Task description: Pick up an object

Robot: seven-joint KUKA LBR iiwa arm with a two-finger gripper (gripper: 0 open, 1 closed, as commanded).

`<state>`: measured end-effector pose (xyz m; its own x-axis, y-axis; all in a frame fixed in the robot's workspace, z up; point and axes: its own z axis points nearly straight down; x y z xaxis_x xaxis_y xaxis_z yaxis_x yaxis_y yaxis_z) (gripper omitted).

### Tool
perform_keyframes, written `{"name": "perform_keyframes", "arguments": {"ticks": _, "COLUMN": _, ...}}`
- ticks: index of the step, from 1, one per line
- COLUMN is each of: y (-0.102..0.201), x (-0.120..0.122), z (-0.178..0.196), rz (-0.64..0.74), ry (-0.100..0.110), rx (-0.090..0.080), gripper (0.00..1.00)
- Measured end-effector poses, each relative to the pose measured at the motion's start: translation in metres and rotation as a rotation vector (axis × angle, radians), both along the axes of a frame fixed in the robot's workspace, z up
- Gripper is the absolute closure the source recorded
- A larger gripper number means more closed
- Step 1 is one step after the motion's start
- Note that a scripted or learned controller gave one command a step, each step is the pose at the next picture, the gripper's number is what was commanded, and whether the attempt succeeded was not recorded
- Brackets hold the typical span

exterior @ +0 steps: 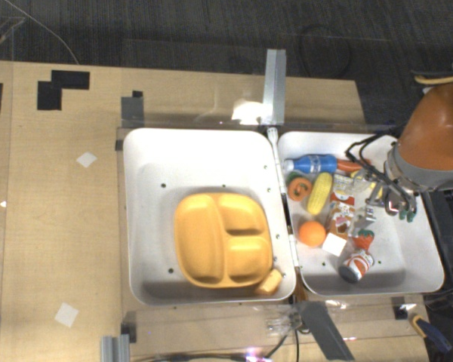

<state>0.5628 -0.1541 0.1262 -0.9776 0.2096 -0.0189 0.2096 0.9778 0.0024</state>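
The right bin point(423, 266) holds a pile of small objects. A blue bottle point(314, 164) lies at the back, with a yellow corn cob point(319, 191) just in front of it. An orange ball point(312, 234) sits nearer the front, beside a white block point(334, 244). A small can point(354, 266) lies on its side at the front. My gripper point(374, 200) hangs low over the red and white packets point(343, 216) in the middle of the pile, reaching in from the right. I see nothing lifted.
The left bin point(151, 164) holds a yellow divided plate point(223, 238), with a small tan piece point(270, 281) at its front right corner. A metal post point(275, 81) stands behind the wall between the bins. The orange-banded arm point(438, 138) covers the right bin's back right corner.
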Motion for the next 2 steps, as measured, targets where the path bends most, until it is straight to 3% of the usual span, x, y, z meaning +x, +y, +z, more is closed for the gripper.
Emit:
{"name": "perform_keyframes", "arguments": {"ticks": 1, "y": -0.031, "x": 0.027, "z": 0.038, "rz": 0.226, "ry": 0.007, "rx": -0.004, "gripper": 0.00}}
{"name": "perform_keyframes", "arguments": {"ticks": 2, "y": 0.002, "x": 0.096, "z": 0.022, "rz": 0.387, "ry": 0.007, "rx": -0.004, "gripper": 0.00}}
